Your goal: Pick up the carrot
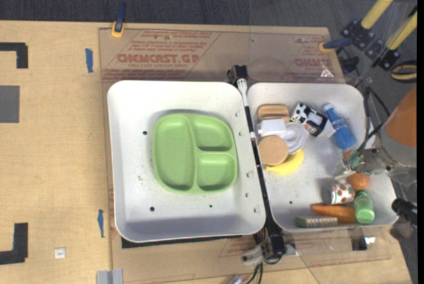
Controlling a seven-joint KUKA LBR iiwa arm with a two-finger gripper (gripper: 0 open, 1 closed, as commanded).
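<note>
- Carrot (334, 211) lies near the right bin's (311, 173) front edge, hemmed by a green bottle (364, 206) and small can (342, 193).
- My gripper (363, 163) hovers above them; its grip I cannot tell.
- Left bin (129, 157) holds a green tray (196, 152).

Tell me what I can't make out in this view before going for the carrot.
- Tool: small and cluttered in the camera view; finger state unreadable.
- Arm: cut off by the right edge.
- Carrot: its right end hidden behind the green bottle.
- Small cup: print too small to read.
</note>
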